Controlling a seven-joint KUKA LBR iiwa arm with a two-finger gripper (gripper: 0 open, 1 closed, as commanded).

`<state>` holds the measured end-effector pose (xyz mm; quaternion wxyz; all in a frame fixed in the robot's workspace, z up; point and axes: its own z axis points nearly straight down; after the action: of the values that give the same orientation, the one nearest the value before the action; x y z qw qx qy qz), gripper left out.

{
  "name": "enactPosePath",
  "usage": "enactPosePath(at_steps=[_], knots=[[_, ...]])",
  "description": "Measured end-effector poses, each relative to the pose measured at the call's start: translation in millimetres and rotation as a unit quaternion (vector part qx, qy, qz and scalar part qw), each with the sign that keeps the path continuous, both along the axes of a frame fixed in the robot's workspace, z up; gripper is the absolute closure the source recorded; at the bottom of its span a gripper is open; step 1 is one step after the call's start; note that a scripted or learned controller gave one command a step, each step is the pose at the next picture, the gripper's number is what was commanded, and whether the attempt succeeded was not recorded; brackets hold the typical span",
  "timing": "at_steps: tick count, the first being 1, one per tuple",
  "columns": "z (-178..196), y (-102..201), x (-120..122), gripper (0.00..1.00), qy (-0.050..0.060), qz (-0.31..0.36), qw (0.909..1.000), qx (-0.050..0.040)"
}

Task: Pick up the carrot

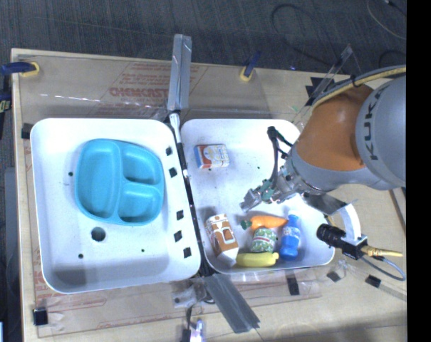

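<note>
I am watching the arm (357, 137) reaching in from the right over the right bin (233, 132), its orange band bulging above the wrist and the grey link beside it showing the letters "KU" in black. The gripper (261, 194) is hanging low over the bin's middle, pointing toward the lower left, and I cannot tell how it is set or whether it is grasping anything. The carrot (266, 221) is lying just below the gripper, near the bin's front edge, apart from it as far as I can judge. I am counting one carrot, one blue bottle (291, 238) just right of it, one small jar (263, 241) under it, one banana (256, 259) along the front wall, one brown carton (221, 234) to the left, and one white and red box (211, 156) well apart near the back; their labels are too small for me to read. The left bin (51, 191) is holding one blue tray (120, 181) with three compartments. Two bins are sitting side by side on the bench (87, 77), where faint red print is showing behind them, illegible to me
</note>
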<state>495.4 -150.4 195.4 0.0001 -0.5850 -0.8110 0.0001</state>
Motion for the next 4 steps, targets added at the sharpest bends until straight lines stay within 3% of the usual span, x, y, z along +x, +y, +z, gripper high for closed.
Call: enactPosePath(at_steps=[1,2,3,4], knots=[[23.7,17.5,42.5,1.00,0.001,-0.024,0.9997,-0.0003],[23.6,17.5,42.5,0.00,0.001,-0.024,0.9997,-0.0003],[-63.5,-34.1,-0.8,0.00,0.002,0.029,0.9996,0.0006],[-76.6,-60.5,-17.1,0.00,-0.001,0.060,0.9982,-0.0006]])
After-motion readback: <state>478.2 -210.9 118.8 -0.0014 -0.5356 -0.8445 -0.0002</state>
